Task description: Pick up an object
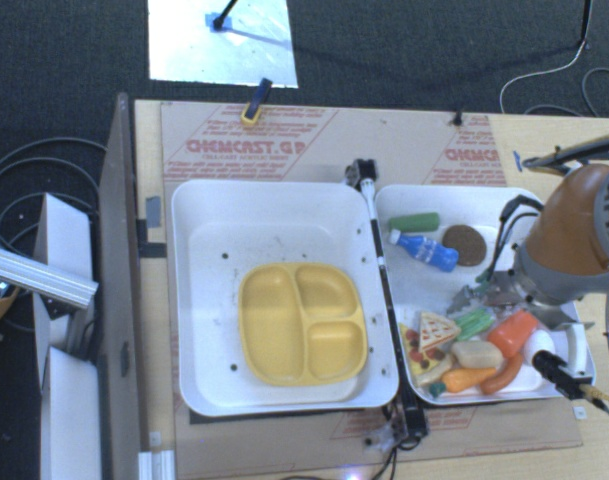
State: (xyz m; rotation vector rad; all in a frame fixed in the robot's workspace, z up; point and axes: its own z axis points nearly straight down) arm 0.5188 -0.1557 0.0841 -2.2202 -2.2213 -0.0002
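I have one fixed camera, mounted above the worktop [314,133] and looking down at a slant from moderate height. It frames both white bins, left bin [199,268] and right bin [424,200], plus dark floor beyond the worktop's far edge.

You're looking at a smooth, softly glossy yellow plastic divided tray [303,323] lying in a matt white plastic bin [199,268]. A glossy blue plastic bottle [426,250] is sitting by a rough brown disc [465,244]; printed cardboard-looking sheeting [284,133] is covering the bench.
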